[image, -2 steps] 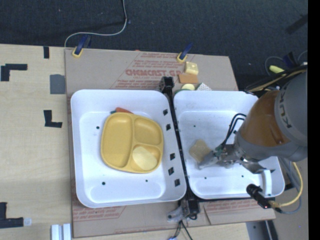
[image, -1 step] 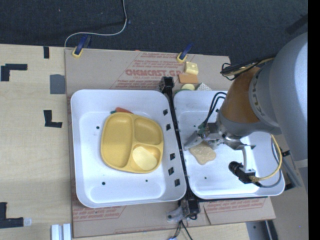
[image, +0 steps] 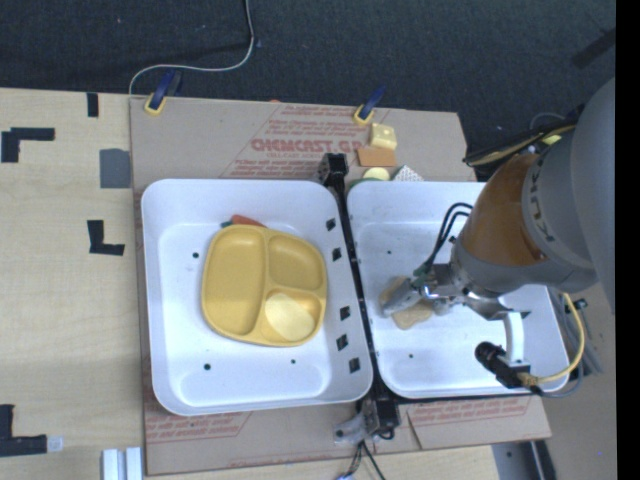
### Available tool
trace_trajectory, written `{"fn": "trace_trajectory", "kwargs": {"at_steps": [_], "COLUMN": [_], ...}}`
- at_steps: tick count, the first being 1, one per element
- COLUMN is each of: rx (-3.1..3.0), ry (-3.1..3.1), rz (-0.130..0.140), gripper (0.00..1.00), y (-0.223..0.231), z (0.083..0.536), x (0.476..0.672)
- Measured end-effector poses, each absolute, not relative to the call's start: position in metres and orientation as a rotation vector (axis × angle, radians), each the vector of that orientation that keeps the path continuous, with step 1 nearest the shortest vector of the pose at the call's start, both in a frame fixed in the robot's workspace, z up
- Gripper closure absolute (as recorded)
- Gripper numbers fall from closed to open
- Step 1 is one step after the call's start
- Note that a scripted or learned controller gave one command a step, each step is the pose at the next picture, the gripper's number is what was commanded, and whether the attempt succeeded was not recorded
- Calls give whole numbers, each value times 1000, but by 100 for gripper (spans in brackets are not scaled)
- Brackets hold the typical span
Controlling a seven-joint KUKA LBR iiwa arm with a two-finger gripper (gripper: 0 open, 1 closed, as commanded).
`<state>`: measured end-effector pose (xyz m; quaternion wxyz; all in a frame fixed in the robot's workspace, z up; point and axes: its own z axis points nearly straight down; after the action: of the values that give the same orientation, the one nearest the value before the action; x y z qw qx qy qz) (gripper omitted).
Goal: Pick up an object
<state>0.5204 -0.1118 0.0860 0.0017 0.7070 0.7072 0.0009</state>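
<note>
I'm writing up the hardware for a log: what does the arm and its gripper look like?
The arm is bulky, rounded grey, with an orange band above the wrist. Black cables loop down to the small metallic gripper; a yellow cable curls near its base.

The two white bins (image: 165,298) look like smooth, faintly glossy plastic; the yellow divided tray (image: 262,283) in the left one looks like matt plastic; beneath lies printed brown cardboard (image: 300,143); the bench (image: 60,308) resembles pale wood.

red thing (image: 243,221) mostly under yellow tray (image: 262,284)
</note>
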Motion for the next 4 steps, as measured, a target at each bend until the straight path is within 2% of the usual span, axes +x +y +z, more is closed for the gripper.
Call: {"fn": "trace_trajectory", "kwargs": {"at_steps": [1,4], "rx": [2216,2219], "ry": [2223,2220], "rz": [2,3], "gripper": [0,0], "y": [-97,-111], "z": [85,86], "x": [571,555]}}
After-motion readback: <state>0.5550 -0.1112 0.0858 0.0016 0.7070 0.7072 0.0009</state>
